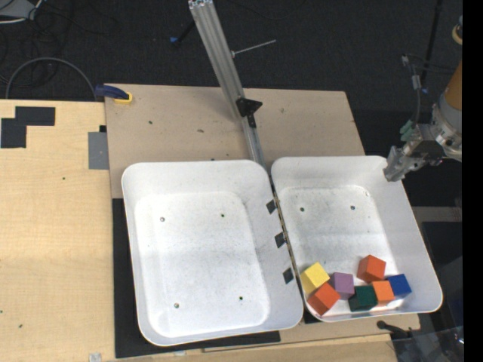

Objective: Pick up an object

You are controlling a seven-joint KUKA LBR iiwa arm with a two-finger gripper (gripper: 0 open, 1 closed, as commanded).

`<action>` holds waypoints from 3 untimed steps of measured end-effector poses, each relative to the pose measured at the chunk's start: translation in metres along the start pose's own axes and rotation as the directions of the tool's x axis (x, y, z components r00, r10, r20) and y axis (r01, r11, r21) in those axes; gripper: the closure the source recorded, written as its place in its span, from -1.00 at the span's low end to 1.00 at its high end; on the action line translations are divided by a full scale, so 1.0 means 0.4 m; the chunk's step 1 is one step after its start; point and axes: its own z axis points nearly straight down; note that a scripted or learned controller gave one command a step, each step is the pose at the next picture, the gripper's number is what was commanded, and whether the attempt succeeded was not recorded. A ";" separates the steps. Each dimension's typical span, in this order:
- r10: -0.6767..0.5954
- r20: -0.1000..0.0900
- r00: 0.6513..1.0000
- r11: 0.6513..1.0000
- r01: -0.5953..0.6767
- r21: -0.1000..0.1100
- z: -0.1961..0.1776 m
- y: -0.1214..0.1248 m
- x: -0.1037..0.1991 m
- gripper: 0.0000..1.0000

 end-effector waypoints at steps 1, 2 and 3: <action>0.002 -0.003 1.000 1.000 -0.002 -0.010 -0.263 0.015 0.297 1.00; 0.009 -0.001 1.000 1.000 -0.009 0.001 -0.233 -0.078 0.330 1.00; 0.002 -0.003 1.000 1.000 -0.002 -0.010 -0.450 -0.057 0.554 1.00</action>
